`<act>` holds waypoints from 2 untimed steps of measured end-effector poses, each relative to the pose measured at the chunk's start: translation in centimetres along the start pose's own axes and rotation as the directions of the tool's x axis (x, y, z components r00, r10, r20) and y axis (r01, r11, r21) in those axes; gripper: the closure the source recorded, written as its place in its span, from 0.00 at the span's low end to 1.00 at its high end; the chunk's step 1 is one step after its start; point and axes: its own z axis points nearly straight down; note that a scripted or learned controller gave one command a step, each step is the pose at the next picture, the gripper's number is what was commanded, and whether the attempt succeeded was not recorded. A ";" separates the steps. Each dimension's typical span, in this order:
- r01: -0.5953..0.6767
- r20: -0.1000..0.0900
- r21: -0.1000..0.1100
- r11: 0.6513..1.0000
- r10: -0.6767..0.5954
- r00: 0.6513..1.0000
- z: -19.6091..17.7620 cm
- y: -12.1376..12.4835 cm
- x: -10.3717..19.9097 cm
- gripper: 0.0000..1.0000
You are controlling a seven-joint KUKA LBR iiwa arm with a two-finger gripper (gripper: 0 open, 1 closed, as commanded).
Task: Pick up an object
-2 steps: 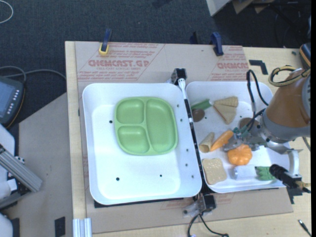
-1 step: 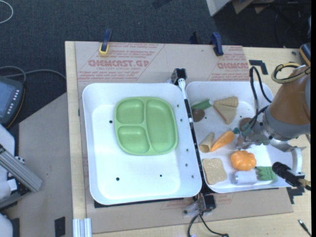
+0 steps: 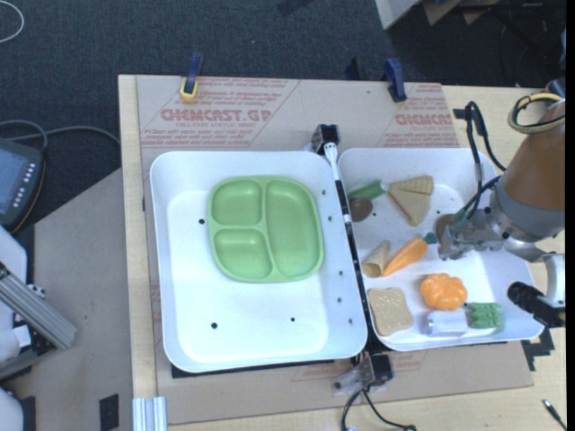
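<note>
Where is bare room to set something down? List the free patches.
Left bin: bare floor in front of the green divided plate and a strip on its left. Right bin: crowded with toy foods, carrot, orange, bread slice, with the end effector beside the carrot.

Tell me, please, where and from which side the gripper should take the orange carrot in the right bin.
Probably grip the carrot across its thick middle, coming from above. It lies flat and slanted, its narrow end touching the cone, so fingers should close across its width.
</note>
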 end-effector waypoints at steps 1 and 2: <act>0.000 0.000 -0.001 1.000 0.000 1.000 -4.5 -0.4 0.3 1.00; 0.000 0.000 -0.002 1.000 0.000 1.000 -8.9 -0.2 0.2 1.00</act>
